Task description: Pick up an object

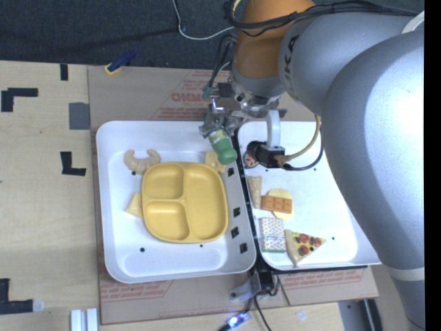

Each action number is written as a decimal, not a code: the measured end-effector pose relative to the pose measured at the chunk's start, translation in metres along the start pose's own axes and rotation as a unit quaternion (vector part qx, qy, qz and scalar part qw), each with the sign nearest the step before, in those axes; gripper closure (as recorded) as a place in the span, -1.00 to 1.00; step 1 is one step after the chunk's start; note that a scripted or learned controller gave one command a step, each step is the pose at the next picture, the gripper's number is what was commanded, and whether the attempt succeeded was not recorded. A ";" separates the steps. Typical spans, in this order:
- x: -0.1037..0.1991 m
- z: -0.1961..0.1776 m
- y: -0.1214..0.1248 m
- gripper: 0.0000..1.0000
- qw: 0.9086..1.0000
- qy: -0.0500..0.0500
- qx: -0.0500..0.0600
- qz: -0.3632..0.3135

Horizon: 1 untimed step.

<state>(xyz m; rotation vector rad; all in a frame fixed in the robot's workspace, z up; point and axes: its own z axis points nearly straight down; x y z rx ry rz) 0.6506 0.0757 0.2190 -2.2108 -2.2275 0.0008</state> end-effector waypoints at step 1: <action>0.000 -0.015 0.012 1.00 1.000 -0.001 -0.001 0.002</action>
